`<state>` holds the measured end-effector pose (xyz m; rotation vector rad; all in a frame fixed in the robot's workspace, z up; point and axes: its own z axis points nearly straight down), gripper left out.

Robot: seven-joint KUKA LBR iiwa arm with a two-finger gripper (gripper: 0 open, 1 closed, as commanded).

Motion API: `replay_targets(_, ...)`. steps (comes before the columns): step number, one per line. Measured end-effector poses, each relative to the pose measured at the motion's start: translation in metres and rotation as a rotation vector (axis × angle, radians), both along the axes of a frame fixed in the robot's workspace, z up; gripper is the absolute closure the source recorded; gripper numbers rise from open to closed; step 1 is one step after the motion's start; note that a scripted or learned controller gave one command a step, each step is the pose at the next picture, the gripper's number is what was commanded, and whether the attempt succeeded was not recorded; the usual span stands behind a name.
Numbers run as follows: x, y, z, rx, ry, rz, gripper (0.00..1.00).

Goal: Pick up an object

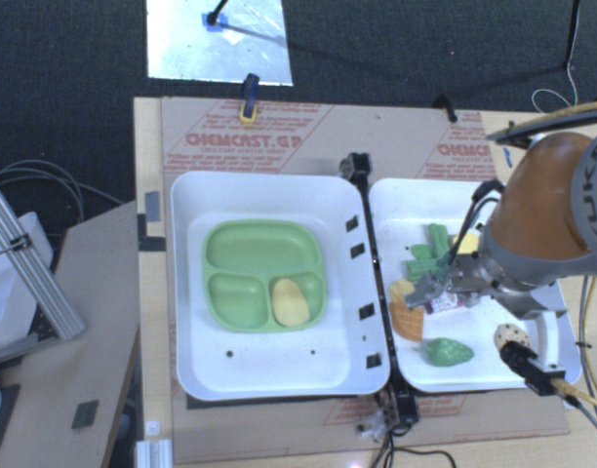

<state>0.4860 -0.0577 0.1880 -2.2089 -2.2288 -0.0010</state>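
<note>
Your arm is reaching in from the right and hanging over the right bin, with the gripper sitting low among a cluster of small things near that bin's left side. You are looking at dark fingers, but whether they are apart or together I cannot tell, and nothing is plainly showing between them.

Crowding the gripper, a green piece is lying just above it, a yellow bit is sitting just to its left, and an orange wedge is lying below that, close to the bin's left wall. A green lump is resting near the front edge, a little apart from the rest. The arm's bulk is covering much of the bin's right half.

In the left bin, a green divided tray is sitting with a yellow object in its lower right compartment, well apart from the gripper.
</note>
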Motion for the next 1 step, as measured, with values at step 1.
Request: replay_targets(1,0.0022,-0.0035,0.0117,-0.003,-0.006,-0.004,1.0)
